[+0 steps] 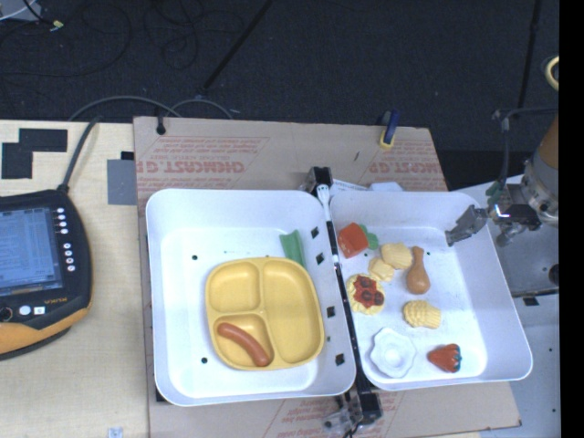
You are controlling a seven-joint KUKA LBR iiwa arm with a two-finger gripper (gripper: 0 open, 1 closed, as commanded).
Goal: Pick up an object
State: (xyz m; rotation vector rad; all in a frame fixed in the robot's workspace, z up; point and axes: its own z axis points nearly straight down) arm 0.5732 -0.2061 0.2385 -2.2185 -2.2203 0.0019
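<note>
Table (100, 153): we note two bins. Claw (470, 224) over right bin's (497, 336) far right rim, above the drumstick (418, 272); grip state unclear.

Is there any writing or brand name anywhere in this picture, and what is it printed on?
"CHEMCAST GP", upside down and faint, so my reading is unsure: printed on the brown board under the two white bins, near its far edge, and again further right.
More of the same print on the board's near edge by the bottom: too cut off to read.
Handheld controller at left: its screen text and button marks are too small to read.
</note>
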